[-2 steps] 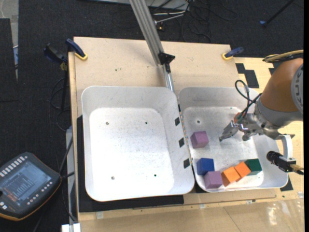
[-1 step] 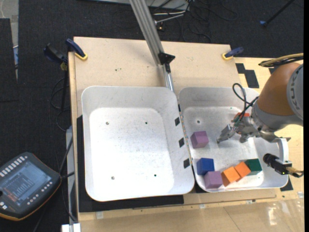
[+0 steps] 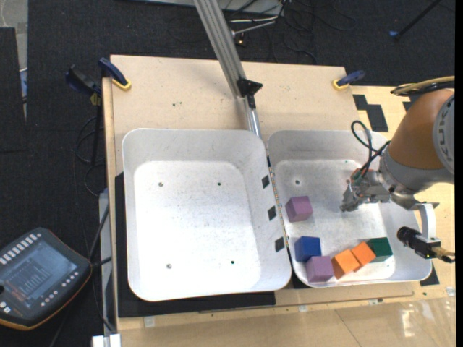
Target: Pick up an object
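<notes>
The arm reaches in from the right, its orange band (image 3: 423, 125) above the wrist, and the gripper (image 3: 350, 201) hangs low over the right bin (image 3: 318, 144), near the middle of its floor toward the right wall. Whether the fingers are spread or closed cannot be told from this view; nothing is visible between them. Five blocks lie in the right bin. A purple cube (image 3: 299, 208) sits alone left of the gripper, apart from it. Along the near edge: a blue cube (image 3: 307, 248), a second purple cube (image 3: 320, 268) just beside it, then an orange block (image 3: 350, 259) touching a green block (image 3: 379, 249). The left bin (image 3: 145, 150) sits alongside on the tabletop (image 3: 181, 92). A teach pendant (image 3: 36, 273) rests off the tabletop at lower left.
</notes>
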`<action>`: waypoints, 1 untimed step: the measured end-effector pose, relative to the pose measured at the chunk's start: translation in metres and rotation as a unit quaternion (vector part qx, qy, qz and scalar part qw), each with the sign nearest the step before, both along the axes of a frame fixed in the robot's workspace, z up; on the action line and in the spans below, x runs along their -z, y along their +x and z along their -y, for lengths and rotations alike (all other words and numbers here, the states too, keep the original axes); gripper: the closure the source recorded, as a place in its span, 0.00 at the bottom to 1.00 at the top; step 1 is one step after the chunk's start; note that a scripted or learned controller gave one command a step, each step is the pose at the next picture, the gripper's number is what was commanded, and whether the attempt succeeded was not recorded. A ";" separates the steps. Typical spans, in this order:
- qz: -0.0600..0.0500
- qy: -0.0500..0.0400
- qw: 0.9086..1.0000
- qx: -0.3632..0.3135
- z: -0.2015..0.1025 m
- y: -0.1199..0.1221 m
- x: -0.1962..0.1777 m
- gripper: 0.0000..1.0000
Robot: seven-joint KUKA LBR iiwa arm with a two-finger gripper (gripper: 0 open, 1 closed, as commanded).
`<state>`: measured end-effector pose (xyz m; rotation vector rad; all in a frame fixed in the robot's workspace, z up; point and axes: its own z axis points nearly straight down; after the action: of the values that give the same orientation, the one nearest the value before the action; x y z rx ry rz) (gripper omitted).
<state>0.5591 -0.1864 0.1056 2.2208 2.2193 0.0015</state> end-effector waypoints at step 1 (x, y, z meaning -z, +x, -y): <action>0.002 -0.001 1.000 -0.001 0.000 -0.002 -0.063 1.00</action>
<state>0.5570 -0.1867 0.1688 2.2146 2.2185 0.0049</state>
